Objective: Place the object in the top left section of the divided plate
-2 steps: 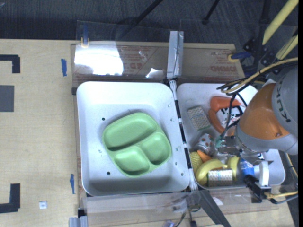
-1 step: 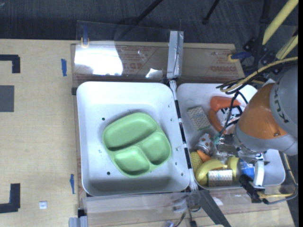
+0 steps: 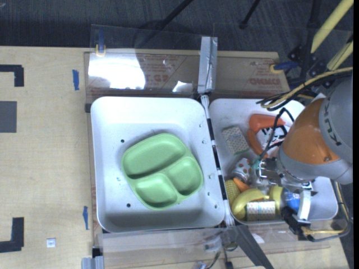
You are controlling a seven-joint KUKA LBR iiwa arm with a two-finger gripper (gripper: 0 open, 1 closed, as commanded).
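The grey KUKA arm with the orange band (image 3: 305,136) enters from the right of the camera view and bends down over the right-hand shallow white bin (image 3: 235,114); its wrist hardware covers the gripper (image 3: 276,179), and I cannot tell how the gripper is set or whether it has anything in it. To the left of the gripper, across the divider between the bins, sits the left-hand shallow white bin (image 3: 112,128), larger in view. In that bin, well apart from the gripper, lies the light green divided plastic plate (image 3: 161,170), rotated at a slant, with one long section on its upper left side and two smaller sections on its lower right side; all three sections show bare green. Beyond both bins from the gripper stand clear plastic back panels (image 3: 168,69) with glare on the left one. In the right-hand bin, above the gripper, an orange rounded object (image 3: 262,125) shows partly, with black cables crossing it. Up and left of the gripper lies a flat grey speckled rectangular pad (image 3: 234,140). Just below and left of the gripper lies a yellow banana-shaped toy (image 3: 245,199), touching a small cylindrical can with a pale patterned label (image 3: 261,208). A small orange carrot-like piece (image 3: 240,182) is just left of the gripper, among small items too cluttered to identify. A small blue item (image 3: 291,200) sits just below right of the gripper.
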